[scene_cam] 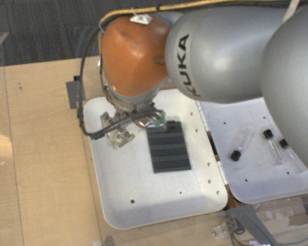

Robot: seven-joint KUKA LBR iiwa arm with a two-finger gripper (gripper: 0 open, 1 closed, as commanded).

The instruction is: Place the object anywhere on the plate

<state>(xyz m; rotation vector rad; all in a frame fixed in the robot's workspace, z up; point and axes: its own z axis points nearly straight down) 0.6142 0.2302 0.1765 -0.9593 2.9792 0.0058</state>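
Pincer [121,132]: pale metal assembly hanging below the orange wrist band, over the upper-left part of the left bin. Too small and blurred here to judge its state; cannot tell whether it grips anything.

Orange band [130,53]: large rounded collar directly above the pincer, hiding the top edge of the left bin.

Black cable [94,132]: loops from the wrist down along the bin's left edge and back to the pincer.

Dark ribbed plate [168,147]: black rectangular slab with four crosswise ridges, lying flat near the middle of the left bin, just right of and below the pincer. A small dark item with a touch of green [157,120] sits at the plate's upper edge, under the wrist; what it is cannot be made out.

Left bin [138,204]: shallow, white, rounded corners, small dark holes in the floor.

Right bin [252,185]: white, touching the left bin along one side, partly covered by the arm. Contents: clear tube with black cap [240,146], lying aslant; second clear tube with black cap [273,144], roughly upright in the view; small black piece [283,143] just beside it.

Arm [246,45]: grey, marked KUKA, entering from the right.

Desk [33,169]: light wood, with a clear sheet over its left part.
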